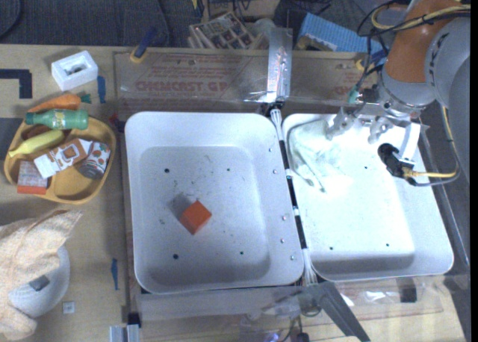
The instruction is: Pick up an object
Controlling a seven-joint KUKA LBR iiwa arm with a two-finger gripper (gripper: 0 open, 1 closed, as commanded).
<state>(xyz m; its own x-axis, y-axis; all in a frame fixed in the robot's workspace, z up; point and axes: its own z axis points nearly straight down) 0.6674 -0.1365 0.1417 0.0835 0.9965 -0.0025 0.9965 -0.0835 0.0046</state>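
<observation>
The orange block (196, 216) lies near the middle of the left bin (149, 139), well apart from the end effector (357, 125), which hangs over the right bin's (373, 251) far edge with its fingers spread and nothing between them. On the wooden surface (112, 206) at left, a yellow bowl (75, 190) holds toy food; cables clutter the floor beyond.

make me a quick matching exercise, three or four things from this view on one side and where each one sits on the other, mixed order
Things:
1. orange block
2. gripper
3. green bottle
4. small white box

Places:
A. in the yellow bowl left of the bins
B. on the bench at the far left corner
C. in the left bin
D. over the right bin

Pairs: 1-C, 2-D, 3-A, 4-B
</observation>
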